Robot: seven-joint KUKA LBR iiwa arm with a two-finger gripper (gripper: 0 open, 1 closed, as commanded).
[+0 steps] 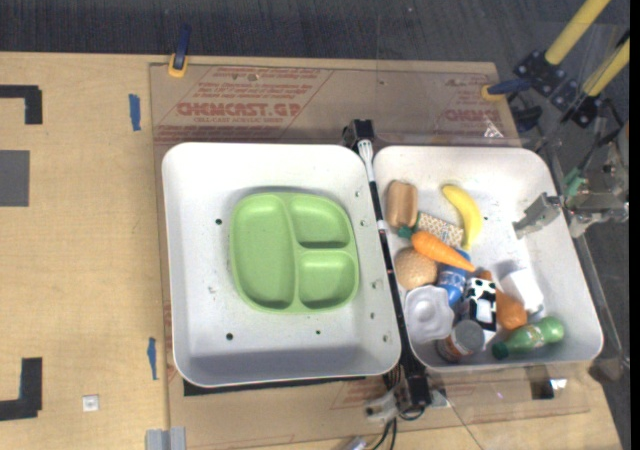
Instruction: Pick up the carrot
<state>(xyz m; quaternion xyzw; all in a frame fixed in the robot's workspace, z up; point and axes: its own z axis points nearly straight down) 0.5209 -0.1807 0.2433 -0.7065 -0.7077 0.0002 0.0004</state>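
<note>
The carrot [441,250], orange with a green top, lies slantwise in the middle of the right bin [530,170]. It rests among other toy foods, its green end pointing toward the divider between the bins. My gripper [537,216] hovers at the right bin's right side, about a hand's width to the right of the carrot and apart from it. Nothing shows in its grasp. The arm behind it is faint and blurred against the bench edge.
Around the carrot lie a banana [463,210], a bread roll [402,203], a brown round piece [415,266], a clear cup [430,311], a white bottle [522,288], a green bottle [528,336] and a can [465,340]. The left bin [190,238] holds a green divided plate [294,250].
</note>
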